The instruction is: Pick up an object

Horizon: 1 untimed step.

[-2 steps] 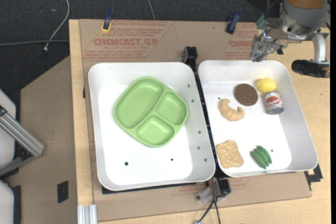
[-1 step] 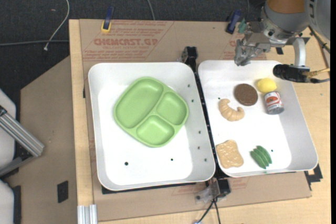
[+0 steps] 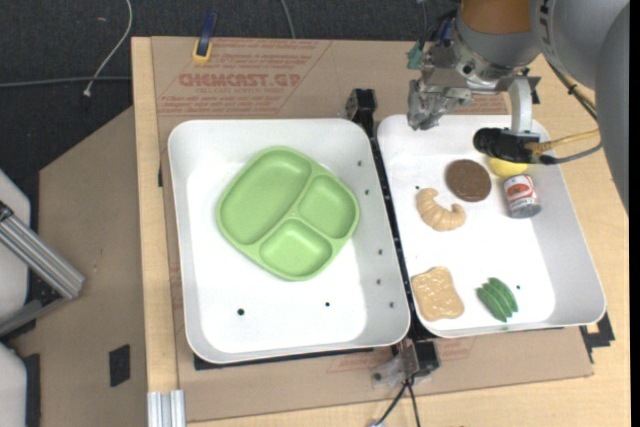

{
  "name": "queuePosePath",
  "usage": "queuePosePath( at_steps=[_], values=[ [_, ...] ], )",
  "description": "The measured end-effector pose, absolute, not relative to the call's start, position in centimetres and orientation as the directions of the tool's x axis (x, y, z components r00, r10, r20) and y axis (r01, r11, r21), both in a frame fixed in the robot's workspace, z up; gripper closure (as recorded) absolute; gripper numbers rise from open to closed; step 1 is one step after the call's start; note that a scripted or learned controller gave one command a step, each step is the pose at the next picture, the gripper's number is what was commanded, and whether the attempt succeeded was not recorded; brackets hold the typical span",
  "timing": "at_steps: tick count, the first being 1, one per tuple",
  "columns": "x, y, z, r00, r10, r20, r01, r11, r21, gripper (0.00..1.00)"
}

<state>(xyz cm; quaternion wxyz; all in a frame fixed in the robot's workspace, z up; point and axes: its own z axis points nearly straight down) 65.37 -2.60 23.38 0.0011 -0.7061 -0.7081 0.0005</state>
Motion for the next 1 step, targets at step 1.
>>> queuePosePath(
  at_steps=[1],
  values=[
    [65.28, 2.58, 22.16, -0.005, 1.0, 0.001, 1.0, 0.005, -0.003, 1.0]
  ],
)
